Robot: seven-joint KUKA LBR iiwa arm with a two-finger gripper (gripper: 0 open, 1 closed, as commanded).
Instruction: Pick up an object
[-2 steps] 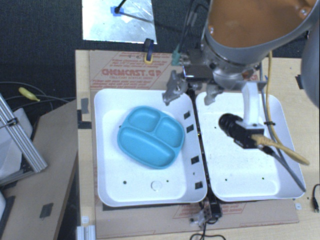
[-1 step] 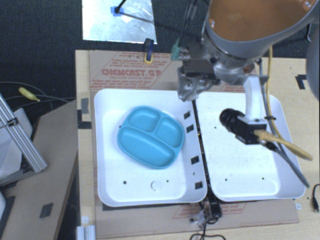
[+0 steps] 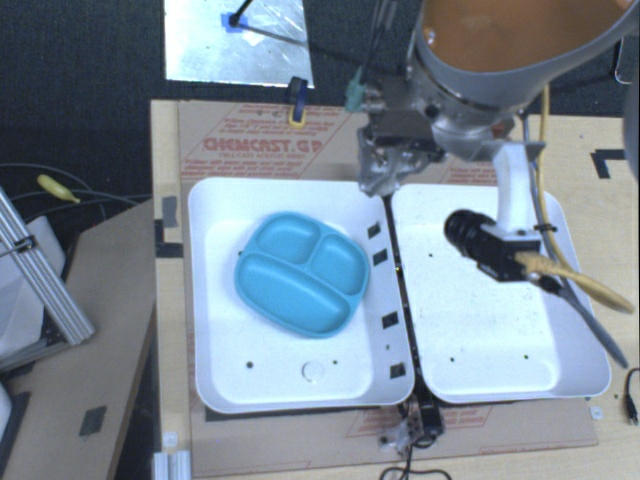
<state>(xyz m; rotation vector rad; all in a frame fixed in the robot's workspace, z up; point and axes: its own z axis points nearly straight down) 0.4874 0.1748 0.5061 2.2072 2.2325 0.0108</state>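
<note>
A blue divided plate (image 3: 300, 273) lies flat in the middle of the left bin (image 3: 215, 298). My gripper (image 3: 383, 180) hangs at the far end of the wall between the two bins, above and to the right of the plate and apart from it. Nothing shows in its grasp. The grey and orange arm (image 3: 510, 28) reaches in from the upper right and hides the far part of the right bin (image 3: 500, 358).
A faint round mark (image 3: 314, 371) sits near the left bin's front wall. Black clips (image 3: 390, 320) line the shared wall. A small yellow and blue clamp (image 3: 297, 102) stands on the cardboard behind the bins. An aluminium frame (image 3: 40, 278) stands at the left.
</note>
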